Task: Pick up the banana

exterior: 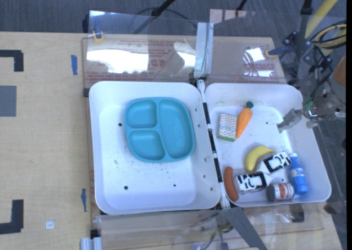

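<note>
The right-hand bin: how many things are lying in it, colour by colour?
Yellow: 1, the banana
Orange: 1, the carrot
Red-brown: 1, the sausage
Blue: 1, the bottle
Black and white: 2, the cow-patterned pieces
Pale speckled: 1, the sponge block
Grey and red: 1, the can
Total: 8

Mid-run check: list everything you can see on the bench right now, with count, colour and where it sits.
bins: two, white, side by side on the bench
divided plate: one, turquoise, left bin
banana: one, yellow, right bin centre
carrot: one, orange, right bin, far side
sponge: one, pale speckled, touching the carrot's left
hot dog: one, red-brown, right bin near-left
cow-patterned pieces: two, black-white, beside banana
bottle: one, blue, near-right
can: one, red-white, near edge
tool: one, grey, right bin's right rim
</note>
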`<move>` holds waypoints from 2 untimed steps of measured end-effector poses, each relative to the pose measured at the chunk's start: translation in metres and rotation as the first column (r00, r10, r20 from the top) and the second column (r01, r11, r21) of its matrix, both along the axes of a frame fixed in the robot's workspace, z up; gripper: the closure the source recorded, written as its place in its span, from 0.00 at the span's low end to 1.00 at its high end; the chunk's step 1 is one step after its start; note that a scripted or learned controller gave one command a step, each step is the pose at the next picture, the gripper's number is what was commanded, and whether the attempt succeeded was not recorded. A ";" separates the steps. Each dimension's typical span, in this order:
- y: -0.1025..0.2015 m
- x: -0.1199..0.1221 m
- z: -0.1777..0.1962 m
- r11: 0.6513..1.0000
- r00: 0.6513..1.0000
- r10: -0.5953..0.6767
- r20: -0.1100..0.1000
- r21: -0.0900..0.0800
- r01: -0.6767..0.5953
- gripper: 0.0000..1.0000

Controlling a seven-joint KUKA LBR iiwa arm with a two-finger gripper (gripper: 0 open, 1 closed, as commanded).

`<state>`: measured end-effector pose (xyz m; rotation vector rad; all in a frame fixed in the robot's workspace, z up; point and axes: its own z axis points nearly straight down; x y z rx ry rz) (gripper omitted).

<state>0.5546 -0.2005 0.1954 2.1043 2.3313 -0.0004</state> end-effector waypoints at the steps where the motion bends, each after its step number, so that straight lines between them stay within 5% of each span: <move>1: 0.005 0.003 0.000 0.998 0.998 0.064 0.001 0.000 -0.064 0.00; 2: 0.034 -0.035 -0.043 0.927 0.927 0.374 -0.002 0.003 -0.374 0.00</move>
